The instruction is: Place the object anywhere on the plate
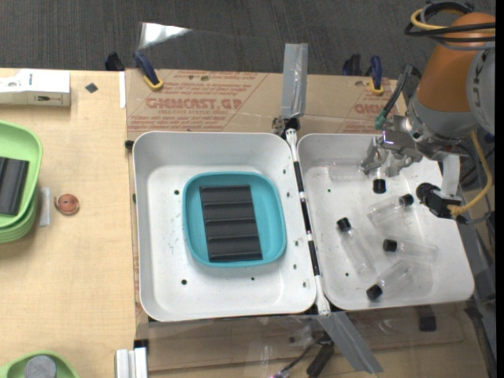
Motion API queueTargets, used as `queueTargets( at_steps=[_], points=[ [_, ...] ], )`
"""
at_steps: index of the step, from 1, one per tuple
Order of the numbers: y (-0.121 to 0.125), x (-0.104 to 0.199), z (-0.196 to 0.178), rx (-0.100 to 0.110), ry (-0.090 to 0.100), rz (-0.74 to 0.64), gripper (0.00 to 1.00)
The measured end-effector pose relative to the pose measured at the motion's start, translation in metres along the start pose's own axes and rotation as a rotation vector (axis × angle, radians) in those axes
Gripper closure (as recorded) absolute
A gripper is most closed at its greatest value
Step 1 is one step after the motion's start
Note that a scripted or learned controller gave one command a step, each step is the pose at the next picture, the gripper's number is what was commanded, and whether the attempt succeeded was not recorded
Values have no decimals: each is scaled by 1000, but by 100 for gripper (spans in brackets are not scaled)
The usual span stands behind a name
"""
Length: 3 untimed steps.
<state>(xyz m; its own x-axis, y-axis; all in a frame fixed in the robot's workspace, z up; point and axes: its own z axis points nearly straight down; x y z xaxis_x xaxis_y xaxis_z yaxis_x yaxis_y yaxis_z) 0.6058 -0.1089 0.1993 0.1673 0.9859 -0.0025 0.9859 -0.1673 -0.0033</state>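
A teal square plate (272,211) sits in the middle of the left white bin (157,274), with a black ridged slab (230,223) lying on it. In the right white bin (331,286) lie several clear vials with black caps, among them one near the front (391,278), one in the middle (356,246) and one to the right (394,211). My gripper (376,166) hangs over the far right part of that bin. A black cap (379,185) shows just below it, and I cannot tell whether that vial is held.
A green tray (24,152) with a dark item stands at the left edge of the bench, with a small round copper-coloured piece (68,204) beside it. A white box (35,87) lies at the far left. Cardboard (205,101) and clamps line the back of the bins.
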Motion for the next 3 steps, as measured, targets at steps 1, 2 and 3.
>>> queueTargets(
  at_steps=[1,2,3],
  points=[
    [-61,73,-4,0,1,-142,100],
    [-117,124,4,1,1,-354,100],
    [-117,123,4,0,1,-354,0]
  ],
)
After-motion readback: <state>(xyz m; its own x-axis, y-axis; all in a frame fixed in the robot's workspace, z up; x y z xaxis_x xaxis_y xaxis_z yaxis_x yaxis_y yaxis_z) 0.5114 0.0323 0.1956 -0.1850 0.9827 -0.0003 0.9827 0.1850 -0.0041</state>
